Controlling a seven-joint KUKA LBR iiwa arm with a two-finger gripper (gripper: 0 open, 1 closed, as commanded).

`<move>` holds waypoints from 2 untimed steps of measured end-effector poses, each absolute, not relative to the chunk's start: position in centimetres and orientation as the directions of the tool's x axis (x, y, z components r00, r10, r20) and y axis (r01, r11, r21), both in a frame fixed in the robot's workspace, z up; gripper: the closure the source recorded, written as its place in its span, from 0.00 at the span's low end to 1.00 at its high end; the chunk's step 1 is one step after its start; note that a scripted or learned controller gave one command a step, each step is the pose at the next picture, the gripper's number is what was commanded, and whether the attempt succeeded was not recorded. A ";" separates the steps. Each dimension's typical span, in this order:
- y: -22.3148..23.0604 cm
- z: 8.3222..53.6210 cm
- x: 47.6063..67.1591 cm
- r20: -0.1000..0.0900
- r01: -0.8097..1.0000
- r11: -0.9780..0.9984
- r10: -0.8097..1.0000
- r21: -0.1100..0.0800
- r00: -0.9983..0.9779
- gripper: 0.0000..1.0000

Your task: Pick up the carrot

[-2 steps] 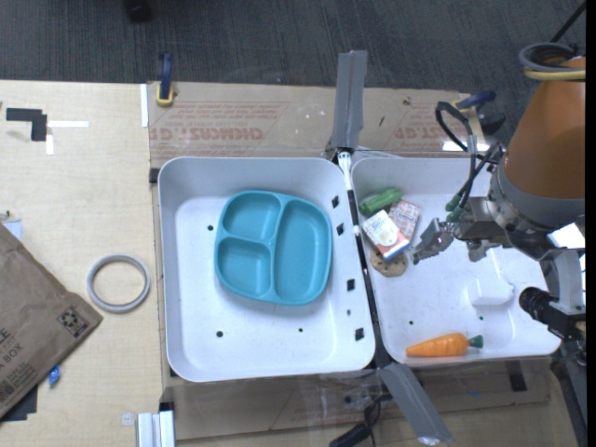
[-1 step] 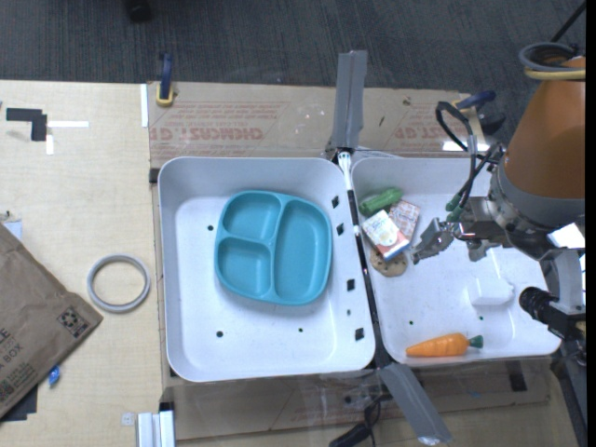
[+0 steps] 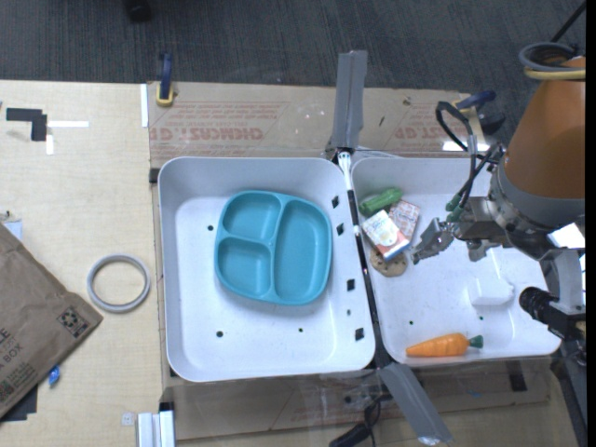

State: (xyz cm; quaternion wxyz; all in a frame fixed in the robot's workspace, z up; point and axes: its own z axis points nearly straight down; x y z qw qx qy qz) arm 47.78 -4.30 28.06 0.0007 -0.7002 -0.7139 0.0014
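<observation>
- Your carrot (image 3: 438,345) lies flat along the front edge of the right bin (image 3: 521,343), green tip pointing right.
- Your gripper (image 3: 430,242) hangs over that bin's left half — fingers narrowly parted, nothing between them, well apart from the carrot.
- Beside it, near the left wall, sits a cluster of small items (image 3: 386,226).
- The left bin (image 3: 186,343) carries a blue divided plate (image 3: 275,247).

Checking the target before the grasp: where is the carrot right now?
The carrot lies in the right bin, near its front edge, well below the gripper and apart from the food items by the divider.
</observation>
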 end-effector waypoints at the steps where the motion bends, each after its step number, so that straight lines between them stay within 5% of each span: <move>1: -4.3 28.1 47.8 -0.001 1.000 0.019 1.000 -0.003 -0.019 0.00; 2: -4.3 28.1 47.8 -0.001 1.000 0.019 1.000 -0.003 -0.019 0.00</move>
